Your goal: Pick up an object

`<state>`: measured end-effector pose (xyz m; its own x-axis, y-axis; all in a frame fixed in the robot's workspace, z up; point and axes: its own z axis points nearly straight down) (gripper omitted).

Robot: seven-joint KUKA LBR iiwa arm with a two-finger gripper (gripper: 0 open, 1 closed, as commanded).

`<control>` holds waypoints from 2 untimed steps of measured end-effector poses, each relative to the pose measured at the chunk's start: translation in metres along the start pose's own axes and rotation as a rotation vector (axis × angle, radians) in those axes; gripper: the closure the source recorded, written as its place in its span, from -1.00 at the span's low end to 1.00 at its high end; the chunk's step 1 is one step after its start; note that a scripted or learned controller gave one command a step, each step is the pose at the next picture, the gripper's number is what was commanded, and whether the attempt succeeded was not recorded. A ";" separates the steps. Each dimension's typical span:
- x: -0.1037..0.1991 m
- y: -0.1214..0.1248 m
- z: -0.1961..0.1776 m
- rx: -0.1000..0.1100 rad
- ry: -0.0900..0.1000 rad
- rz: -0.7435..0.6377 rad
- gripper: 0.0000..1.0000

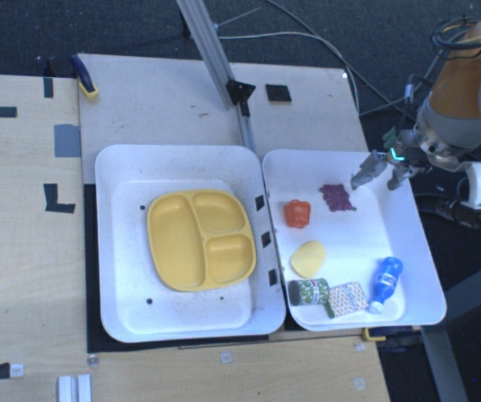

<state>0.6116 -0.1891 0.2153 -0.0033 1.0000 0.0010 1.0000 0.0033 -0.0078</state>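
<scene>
The right bin (408, 233) holds a purple grape bunch (337, 197), a red-orange pepper (297, 213), a yellow lemon (308, 258), a blue bottle (385, 281), a green can (312, 291) and a patterned packet (348, 299). My gripper (381, 174) hovers over the bin's upper right part, just right of the grapes. Its two fingers are spread apart with nothing between them.
A yellow divided plate (200, 239) lies in the left bin (119, 224). A metal pole (211, 44) slants down to the bins' back edge. Cables run across the dark floor behind. Tape marks dot the wooden bench at left.
</scene>
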 end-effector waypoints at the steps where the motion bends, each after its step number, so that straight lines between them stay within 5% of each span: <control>1: 0.000 0.001 -0.001 -0.002 0.000 0.000 -1.00; 2: -0.006 -0.002 0.063 0.004 0.000 0.001 -1.00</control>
<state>0.6092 -0.1948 0.1522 -0.0024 1.0000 0.0006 0.9999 0.0024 -0.0116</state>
